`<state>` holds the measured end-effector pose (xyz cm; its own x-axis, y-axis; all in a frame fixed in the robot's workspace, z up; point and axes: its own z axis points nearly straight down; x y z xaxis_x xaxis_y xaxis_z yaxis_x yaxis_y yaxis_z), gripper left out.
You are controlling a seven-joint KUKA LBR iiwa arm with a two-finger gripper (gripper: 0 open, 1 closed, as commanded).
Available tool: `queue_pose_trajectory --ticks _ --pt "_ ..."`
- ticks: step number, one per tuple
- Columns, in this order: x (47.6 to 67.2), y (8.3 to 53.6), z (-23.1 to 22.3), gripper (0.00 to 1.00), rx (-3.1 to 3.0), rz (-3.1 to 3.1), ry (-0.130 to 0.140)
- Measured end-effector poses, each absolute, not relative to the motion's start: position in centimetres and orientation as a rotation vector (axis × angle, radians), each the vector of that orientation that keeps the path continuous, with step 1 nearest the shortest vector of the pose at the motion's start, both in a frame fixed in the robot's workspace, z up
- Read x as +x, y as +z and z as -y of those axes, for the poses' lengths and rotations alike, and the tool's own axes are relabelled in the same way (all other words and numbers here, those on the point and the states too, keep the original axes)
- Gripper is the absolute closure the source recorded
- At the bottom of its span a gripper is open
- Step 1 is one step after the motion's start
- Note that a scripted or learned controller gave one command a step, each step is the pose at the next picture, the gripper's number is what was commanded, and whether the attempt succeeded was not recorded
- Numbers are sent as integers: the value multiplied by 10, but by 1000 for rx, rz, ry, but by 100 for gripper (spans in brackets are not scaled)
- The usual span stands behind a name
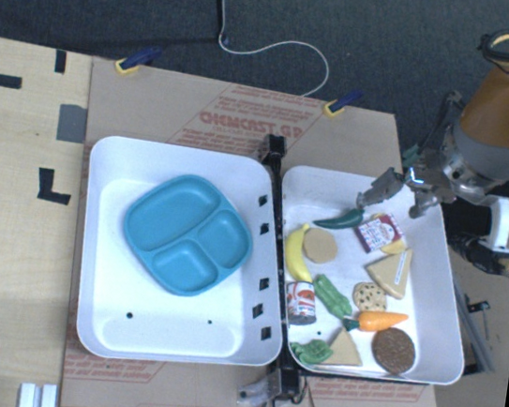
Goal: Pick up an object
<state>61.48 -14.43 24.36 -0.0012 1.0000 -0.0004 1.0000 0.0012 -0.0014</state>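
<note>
Light wooden bench [3, 236] with black markings, brown printed cardboard sheet [238, 120] lay flat on it, clipped at its far edge, two shallow white bins, left bin [114, 163] and right bin [443, 302], sat side by side on the cardboard, touching.

Two white bins are seen: a left bin [100, 251] and a right bin [442, 311]. One blue divided plate [188, 233] is counted in the left bin. In the right bin are counted one banana [296, 253], one carrot [379, 321], one dark green pepper [337, 221], one small can [302, 303], two cheese wedges [390, 273], and three round cookies or crackers [394, 350].
</note>
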Motion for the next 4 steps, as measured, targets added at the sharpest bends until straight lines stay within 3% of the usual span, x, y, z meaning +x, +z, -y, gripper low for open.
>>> queue_pose_trajectory --ticks 1,2,3,4 --pt "544 289 88 0 -2213 2224 0" --pt "488 305 63 0 -2215 2222 1" --pt "490 313 64 100 -2216 2223 3" --pt "483 235 -1 100 -2208 2223 9"
